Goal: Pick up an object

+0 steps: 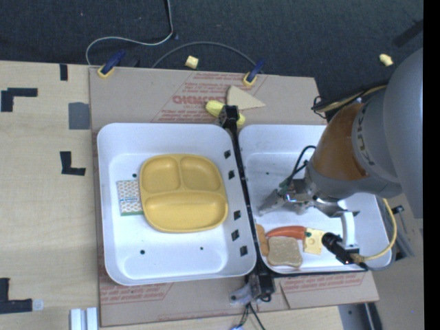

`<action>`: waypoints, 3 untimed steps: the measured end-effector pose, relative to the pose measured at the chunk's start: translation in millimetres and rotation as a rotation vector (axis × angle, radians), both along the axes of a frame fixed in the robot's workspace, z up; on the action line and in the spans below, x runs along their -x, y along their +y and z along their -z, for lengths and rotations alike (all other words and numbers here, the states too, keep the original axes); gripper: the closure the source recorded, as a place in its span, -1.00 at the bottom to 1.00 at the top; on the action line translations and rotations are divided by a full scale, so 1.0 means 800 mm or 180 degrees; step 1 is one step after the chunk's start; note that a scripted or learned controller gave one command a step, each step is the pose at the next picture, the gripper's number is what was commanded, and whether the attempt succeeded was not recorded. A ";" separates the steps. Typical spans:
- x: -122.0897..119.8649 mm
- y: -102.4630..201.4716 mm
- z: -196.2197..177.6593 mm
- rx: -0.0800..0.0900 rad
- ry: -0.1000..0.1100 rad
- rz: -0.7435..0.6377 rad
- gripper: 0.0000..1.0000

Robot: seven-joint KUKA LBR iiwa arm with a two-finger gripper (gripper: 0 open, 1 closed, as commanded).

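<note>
In the right bin (275, 150) my gripper (278, 196) hangs low over the bin floor, left of the arm's orange band. Nothing shows between its fingers. Just below it lie a slice of toast (284, 252), an orange-red carrot-like piece (285, 232) and a small yellow cheese piece (313, 243), all near the bin's front wall. In the left bin (110, 143) rests a yellow divided plate (183, 191) with a small patterned sponge (128, 196) against its left side.
A black divider with clips (237, 184) runs between the bins. A yellow clamp (218, 107) and a tan wedge (245, 99) sit on the cardboard behind them. Cables trail at the back and near the right bin's front corner.
</note>
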State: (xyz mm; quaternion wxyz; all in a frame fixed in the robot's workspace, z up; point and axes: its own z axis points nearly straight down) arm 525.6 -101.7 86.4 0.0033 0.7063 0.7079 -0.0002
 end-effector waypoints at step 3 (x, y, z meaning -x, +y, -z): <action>0.012 -0.161 -0.103 0.0014 -0.0009 0.0027 -1.00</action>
